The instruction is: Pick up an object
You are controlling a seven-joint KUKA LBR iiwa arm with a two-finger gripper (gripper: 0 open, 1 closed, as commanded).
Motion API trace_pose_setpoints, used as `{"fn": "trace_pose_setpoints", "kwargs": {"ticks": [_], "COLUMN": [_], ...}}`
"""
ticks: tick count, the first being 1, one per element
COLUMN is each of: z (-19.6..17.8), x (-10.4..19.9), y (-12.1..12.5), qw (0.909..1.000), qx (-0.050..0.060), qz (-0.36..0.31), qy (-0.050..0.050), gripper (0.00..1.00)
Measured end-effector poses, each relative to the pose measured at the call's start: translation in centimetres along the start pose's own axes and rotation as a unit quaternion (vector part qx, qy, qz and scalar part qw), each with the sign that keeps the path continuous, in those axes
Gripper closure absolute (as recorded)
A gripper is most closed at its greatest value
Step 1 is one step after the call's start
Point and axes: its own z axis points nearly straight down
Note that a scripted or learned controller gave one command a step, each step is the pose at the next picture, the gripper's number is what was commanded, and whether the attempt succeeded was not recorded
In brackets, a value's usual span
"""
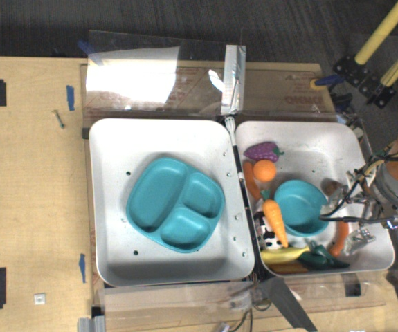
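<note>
Orange plastic carrot (275,217): lay in the right white bin (323,138), leaning against the left rim of a teal round bowl (301,206); its long axis ran from upper left to lower right, thick end low.
Nearest clutter: a yellow plastic banana (284,254) and a dark green toy vegetable (321,258) lay along the bin's near wall, with a small black-and-white toy (270,239) just above the banana.
Gripper (354,221): sat at the right edge of the same bin, wrapped in cables; I could not tell how it was set, and nothing could be seen held in it.
Key relation: the carrot lay to the left of the gripper, across the bowl, so the bowl stood between them. My judgement: a reach leftward over the bowl, turned to close across the carrot's slanted length, would be called for.
Other orange piece (340,238): a thin one lay just beside the gripper, nearer than the carrot and perhaps the easier pick.
Farther in the bin: an orange round fruit (264,171) and, beyond it, a purple toy aubergine (263,151).
Left white bin (109,144): held a teal three-part divided plate (176,203), well apart from the gripper.
Desk (25,185): light brown board with black corner marks.
Writing: faint print on the cardboard behind the bins, too blurred to read.
</note>
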Motion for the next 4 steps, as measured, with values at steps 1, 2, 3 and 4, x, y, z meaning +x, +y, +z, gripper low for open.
{"fn": "trace_pose_setpoints", "kwargs": {"ticks": [1,2,3,4], "z": [5.0,4.9,5.0,5.8], "x": [-4.8,-4.4,-4.2,-15.7], "y": [-2.6,5.8,-1.1,-1.3], "qw": [0.998,0.9987,0.9845,0.9966], "qx": [0.004,0.005,0.009,-0.013], "qz": [-0.063,-0.05,-0.175,-0.059], "qy": [-0.007,-0.01,-0.01,0.055], "gripper": [0.0,0.0,0.0,0.0]}}
